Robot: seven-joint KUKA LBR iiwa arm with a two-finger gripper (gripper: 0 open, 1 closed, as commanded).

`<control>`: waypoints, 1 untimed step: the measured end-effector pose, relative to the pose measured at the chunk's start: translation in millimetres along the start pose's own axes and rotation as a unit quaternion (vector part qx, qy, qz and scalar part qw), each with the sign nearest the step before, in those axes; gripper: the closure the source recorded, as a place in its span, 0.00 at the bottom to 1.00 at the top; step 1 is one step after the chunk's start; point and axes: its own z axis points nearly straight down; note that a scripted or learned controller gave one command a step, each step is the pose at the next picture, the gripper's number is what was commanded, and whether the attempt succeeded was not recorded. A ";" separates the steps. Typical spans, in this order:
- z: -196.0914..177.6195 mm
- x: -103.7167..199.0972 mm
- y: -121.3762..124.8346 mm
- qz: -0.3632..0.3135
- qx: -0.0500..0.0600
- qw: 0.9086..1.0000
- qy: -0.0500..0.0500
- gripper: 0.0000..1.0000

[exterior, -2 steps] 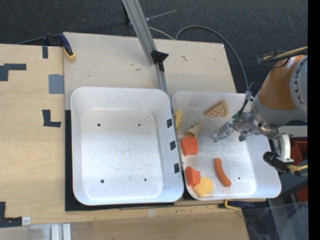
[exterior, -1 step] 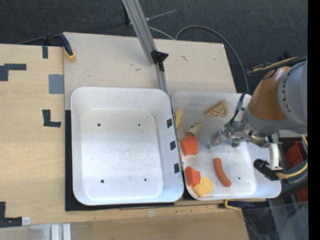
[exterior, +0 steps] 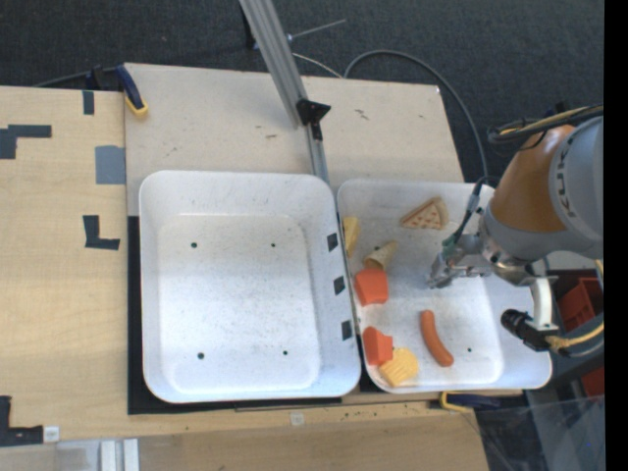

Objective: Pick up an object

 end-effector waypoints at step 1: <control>-45.1 6.5 5.3 0.000 -0.002 1.000 0.000 1.00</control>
